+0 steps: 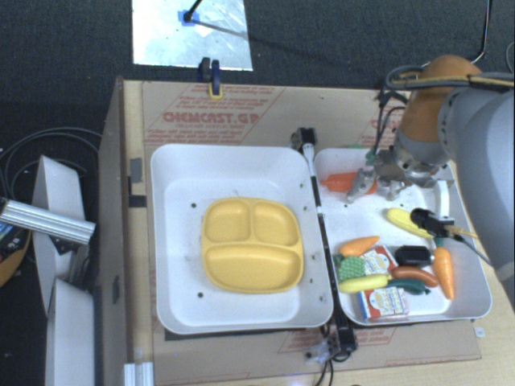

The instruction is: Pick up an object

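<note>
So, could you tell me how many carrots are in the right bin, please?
3: one carrot at the back by the gripper, one mid-bin near the divider, one by the right wall. The pile could hide more.

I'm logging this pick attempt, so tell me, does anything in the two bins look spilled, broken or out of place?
Nothing stands out. The yellow divided tray lies flat in the left bin. The toy food, such as the carrot and banana, lies jumbled but inside the right bin. The gripper is at the orange piece.
</note>
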`<act>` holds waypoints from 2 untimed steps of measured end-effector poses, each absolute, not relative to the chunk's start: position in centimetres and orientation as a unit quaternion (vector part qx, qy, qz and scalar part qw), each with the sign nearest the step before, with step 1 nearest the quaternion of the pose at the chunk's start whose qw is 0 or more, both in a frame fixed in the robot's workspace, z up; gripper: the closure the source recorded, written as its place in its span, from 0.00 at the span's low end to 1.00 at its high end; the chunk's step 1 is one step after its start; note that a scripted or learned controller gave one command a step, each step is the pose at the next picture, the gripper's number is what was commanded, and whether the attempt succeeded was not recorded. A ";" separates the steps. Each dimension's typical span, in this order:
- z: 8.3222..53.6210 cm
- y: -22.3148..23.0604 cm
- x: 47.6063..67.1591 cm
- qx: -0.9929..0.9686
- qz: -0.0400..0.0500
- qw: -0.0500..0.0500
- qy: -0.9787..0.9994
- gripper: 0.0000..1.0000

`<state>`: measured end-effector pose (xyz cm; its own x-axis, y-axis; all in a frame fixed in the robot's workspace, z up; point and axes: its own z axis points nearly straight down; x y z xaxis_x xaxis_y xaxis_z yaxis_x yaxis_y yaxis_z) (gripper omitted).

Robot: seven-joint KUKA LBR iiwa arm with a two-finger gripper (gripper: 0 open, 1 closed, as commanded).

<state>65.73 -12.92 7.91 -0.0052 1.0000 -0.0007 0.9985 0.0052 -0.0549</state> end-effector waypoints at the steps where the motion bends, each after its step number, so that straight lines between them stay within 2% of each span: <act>1: 8.0 -10.1 65.9 -0.706 0.020 0.013 -0.708 0.00; 2: 9.0 -10.6 65.6 -0.707 0.025 0.014 -0.707 1.00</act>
